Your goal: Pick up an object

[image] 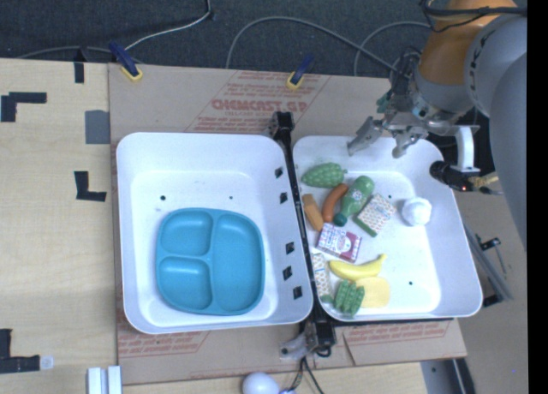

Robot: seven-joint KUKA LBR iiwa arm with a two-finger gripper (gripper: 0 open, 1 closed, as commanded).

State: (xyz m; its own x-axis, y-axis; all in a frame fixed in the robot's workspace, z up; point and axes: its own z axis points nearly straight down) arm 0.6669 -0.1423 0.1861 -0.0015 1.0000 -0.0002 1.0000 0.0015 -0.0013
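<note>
Several small toy foods, among them a green-capped dark bottle (355, 198) and a yellow plastic banana (358, 268), are lying below the two-finger gripper (382, 139), which is hovering spread wide and empty, so descending squarely over one isolated piece seems wisest.

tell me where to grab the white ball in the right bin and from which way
Take the white ball across its middle, coming straight down from above. It is round, so any pair of opposite sides serves, and it lies apart from the other toys with bare bin floor around it. The gripper hangs open above the bin's far edge.
</note>
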